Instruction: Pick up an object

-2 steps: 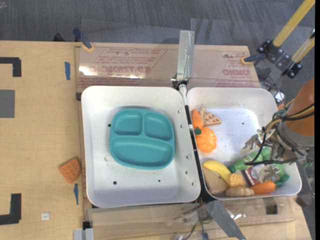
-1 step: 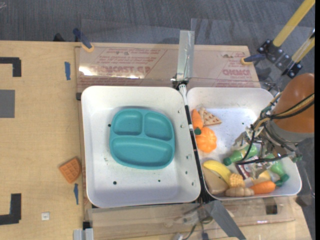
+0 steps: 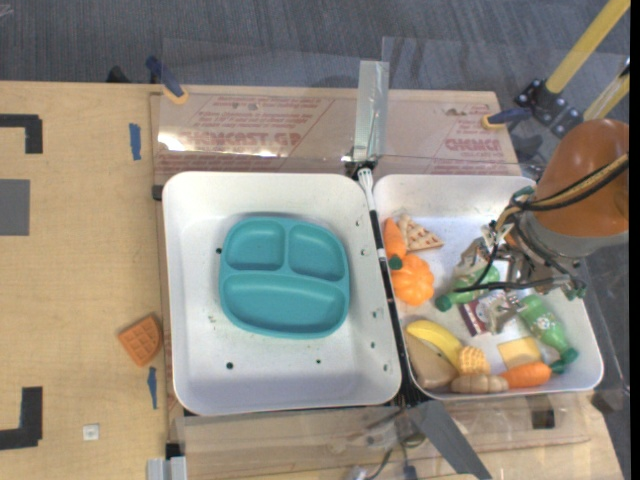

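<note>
The hand (image 3: 500, 268) hangs low over the right bin (image 3: 590, 343), near that bin's right wall, below the arm's orange band (image 3: 590, 173). Its dark fingers are tangled visually with cables and the toys under them, so I cannot tell how far it is open or whether anything sits between the fingers.

Directly beneath and around it lie a green-stemmed piece (image 3: 462, 294) and a small white-and-red packet (image 3: 490, 313). Just beside these, toward the bin's right wall, is a green bottle-like toy (image 3: 547, 326). Along the bin's near edge sit a yellow block (image 3: 519, 351), an orange carrot (image 3: 528, 375), a corn cob (image 3: 474, 359), a banana (image 3: 436, 337) and a tan potato shape (image 3: 432, 368), packed close together. Against the bin's left wall are an orange pumpkin (image 3: 413, 280), a smaller orange piece (image 3: 394, 236) and a pizza slice (image 3: 422, 236) toward the far left corner.

The left bin (image 3: 190, 268) touches the right one along their shared wall and holds a teal divided plate (image 3: 285, 276) in its middle.

On the tabletop (image 3: 70, 218), outside the left bin near its near left corner, lies an orange waffle toy (image 3: 140, 339).
</note>
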